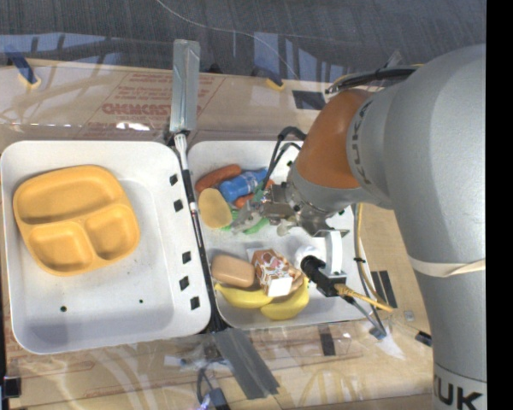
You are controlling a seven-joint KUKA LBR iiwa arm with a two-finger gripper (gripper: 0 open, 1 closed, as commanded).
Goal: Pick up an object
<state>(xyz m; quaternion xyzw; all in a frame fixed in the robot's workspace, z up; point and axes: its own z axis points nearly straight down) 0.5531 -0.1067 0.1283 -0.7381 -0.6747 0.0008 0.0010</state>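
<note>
On my desk sit two white bins. The left bin [34, 314] holds a yellow divided tray [73, 216], lying flat and apart from the rest. The right bin [239, 319] is crowded: a sausage [218, 177], a yellow round piece [214, 207], a bread roll [233, 272], a banana [269, 301]. My tool [278, 205] reaches low among the upper toys; whether it grips anything I cannot tell.
</note>
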